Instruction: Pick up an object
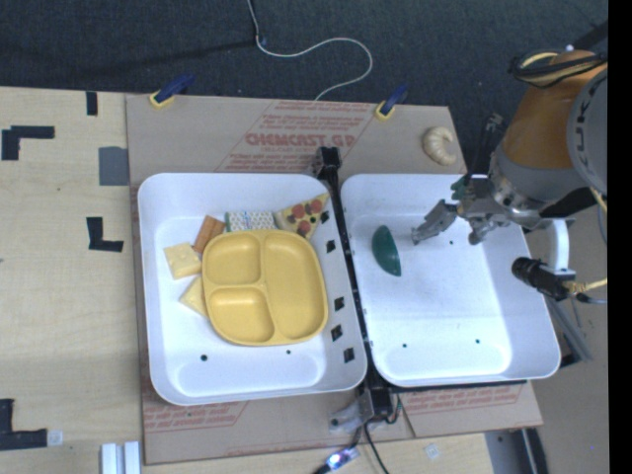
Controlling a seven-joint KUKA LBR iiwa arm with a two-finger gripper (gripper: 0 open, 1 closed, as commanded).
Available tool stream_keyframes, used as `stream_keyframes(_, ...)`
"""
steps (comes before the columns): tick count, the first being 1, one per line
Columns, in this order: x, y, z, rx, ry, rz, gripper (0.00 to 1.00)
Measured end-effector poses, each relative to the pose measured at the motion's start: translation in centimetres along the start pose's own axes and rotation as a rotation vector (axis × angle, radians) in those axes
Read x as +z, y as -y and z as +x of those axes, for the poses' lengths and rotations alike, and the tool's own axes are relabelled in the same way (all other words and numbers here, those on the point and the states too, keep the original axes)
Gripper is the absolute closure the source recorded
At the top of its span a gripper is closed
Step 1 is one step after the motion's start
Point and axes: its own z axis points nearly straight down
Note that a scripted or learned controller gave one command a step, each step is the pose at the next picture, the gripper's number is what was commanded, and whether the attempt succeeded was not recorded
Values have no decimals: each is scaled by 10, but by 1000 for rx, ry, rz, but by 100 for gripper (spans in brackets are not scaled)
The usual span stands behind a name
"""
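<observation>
Nearest is a black cable clump (367, 411) at the near edge of the counter (59, 294), between the two bins. The task thing I'd call is the dark green object (386, 250), a small pod or leaf shape. It lies flat on the floor of the right bin (464, 363), in the far left part close to the divider wall, alone and touching nothing. Just right of it and a bit farther back are the jaws, apart, nothing between them, one finger slanting down-left toward the green object but not touching it. I can't tell how high they are above the bin floor. The arm (553, 126) comes in from the right over the bin's far right corner. The left bin (173, 383) holds a yellow divided plate (265, 286) with tan cracker pieces (184, 260) at its left edge and a pizza-slice toy (304, 212) just past its far edge. A tan lump (441, 144) sits on the cardboard sheet (286, 136) beyond the right bin. The step looks like the approach before a grasp, with nothing picked yet. The next move calls for shifting the jaws left and slightly nearer until they straddle the green object across its narrow width, then lowering to the floor and closing. The object is low and smooth, so a shallow pinch may slip off it.
</observation>
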Motion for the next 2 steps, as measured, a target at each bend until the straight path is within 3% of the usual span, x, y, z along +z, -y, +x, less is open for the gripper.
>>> stream_keyframes(2,101,3,15,0,-1,1,0)
